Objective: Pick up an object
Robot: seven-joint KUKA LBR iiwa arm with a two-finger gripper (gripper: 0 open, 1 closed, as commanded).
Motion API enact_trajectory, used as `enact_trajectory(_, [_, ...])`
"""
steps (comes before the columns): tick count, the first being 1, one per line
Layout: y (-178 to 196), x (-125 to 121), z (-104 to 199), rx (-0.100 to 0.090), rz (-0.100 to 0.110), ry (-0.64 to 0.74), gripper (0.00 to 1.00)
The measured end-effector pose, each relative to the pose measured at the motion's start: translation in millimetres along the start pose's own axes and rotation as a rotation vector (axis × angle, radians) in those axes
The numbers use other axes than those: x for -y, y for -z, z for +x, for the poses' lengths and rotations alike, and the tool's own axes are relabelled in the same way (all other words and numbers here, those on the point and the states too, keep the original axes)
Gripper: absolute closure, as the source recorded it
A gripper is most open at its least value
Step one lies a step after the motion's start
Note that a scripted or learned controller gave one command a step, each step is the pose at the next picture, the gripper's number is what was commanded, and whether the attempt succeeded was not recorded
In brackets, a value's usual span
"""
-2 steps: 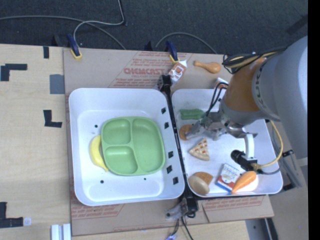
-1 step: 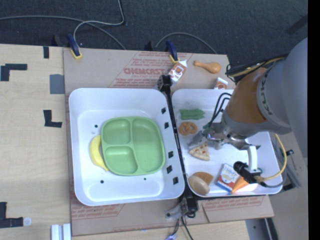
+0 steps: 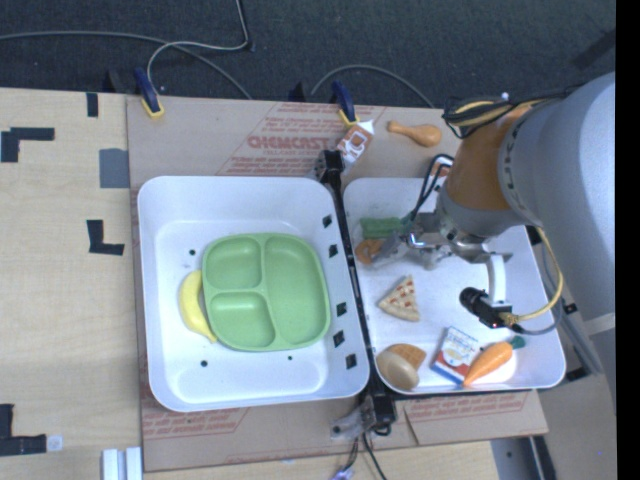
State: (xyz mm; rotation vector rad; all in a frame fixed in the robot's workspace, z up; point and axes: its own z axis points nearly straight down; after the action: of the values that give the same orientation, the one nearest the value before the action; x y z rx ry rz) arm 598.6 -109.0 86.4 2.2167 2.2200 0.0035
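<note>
The arm reaches over the right bin, its gripper low at the bin's far left by a green block; whether it is open or grasping, I cannot tell. Nothing looks lifted yet: pizza slice, bread roll, carrot lie loose nearer. The tray sits in the left bin.

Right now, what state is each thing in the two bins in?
Green divided plate: flat in left bin, partly over the banana.
Banana: half hidden.
Pizza slice: flat, right bin.
Bread roll: resting at the front wall.
Carrot: lying beside small box.
</note>
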Motion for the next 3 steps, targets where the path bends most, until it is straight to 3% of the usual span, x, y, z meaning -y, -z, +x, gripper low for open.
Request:
enact_trajectory(1, [0.4, 55.0, -0.5, 0.000, 0.000, -0.001, 0.00])
enact_trajectory(2, [-0.2, -4.9, 15.7, 0.000, 0.000, 0.001, 0.00])
enact_trajectory(3, [-1.5, -70.3, 9.6, 0.000, 0.003, 0.001, 0.00])
